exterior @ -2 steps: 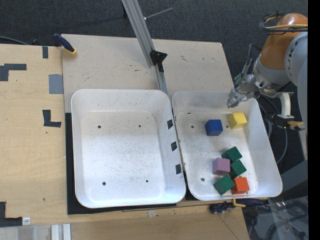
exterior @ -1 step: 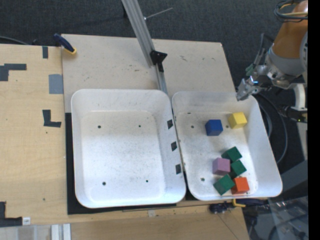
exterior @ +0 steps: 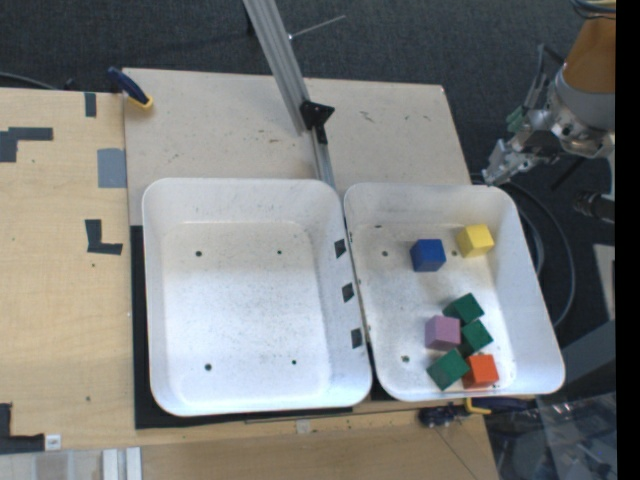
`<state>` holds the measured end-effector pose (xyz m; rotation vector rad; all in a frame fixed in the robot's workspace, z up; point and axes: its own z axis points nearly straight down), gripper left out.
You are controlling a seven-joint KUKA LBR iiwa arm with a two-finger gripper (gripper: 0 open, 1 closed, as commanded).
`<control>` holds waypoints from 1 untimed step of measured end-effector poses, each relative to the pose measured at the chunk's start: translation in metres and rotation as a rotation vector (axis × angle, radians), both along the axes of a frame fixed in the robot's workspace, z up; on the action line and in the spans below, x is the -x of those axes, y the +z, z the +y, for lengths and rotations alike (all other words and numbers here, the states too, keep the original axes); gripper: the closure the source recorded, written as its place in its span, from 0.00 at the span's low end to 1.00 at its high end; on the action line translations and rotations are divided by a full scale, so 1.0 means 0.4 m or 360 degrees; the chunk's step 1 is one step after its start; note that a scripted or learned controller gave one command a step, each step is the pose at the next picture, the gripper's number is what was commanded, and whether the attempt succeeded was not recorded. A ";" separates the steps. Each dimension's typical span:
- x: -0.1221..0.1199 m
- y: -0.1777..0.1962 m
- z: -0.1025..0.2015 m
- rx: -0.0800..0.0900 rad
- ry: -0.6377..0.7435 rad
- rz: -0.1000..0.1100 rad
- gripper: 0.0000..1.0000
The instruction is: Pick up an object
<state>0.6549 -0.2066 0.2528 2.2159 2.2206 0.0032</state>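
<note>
I take the left bin as the reference; no block lies in it. All candidates lie in the right bin.

- Blue cube: near the bin's middle, toward its far edge, apart from its neighbours. I judge it light, rigid and flat-sided, so I would grip two opposite faces. It is the easiest pick.
- Yellow cube: just right of the blue one, near the right wall, which may crowd a finger.
- Cluster at the near right corner: purple cube, three green blocks, orange cube. They touch or nearly touch, leaving little finger clearance.

The gripper hangs outside the right bin's far right corner. I cannot tell how it is set; nothing is visible in it.
</note>
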 end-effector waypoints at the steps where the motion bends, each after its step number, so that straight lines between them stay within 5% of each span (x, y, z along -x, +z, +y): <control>1: 0.035 -0.030 0.114 -0.0005 0.0004 0.0011 1.00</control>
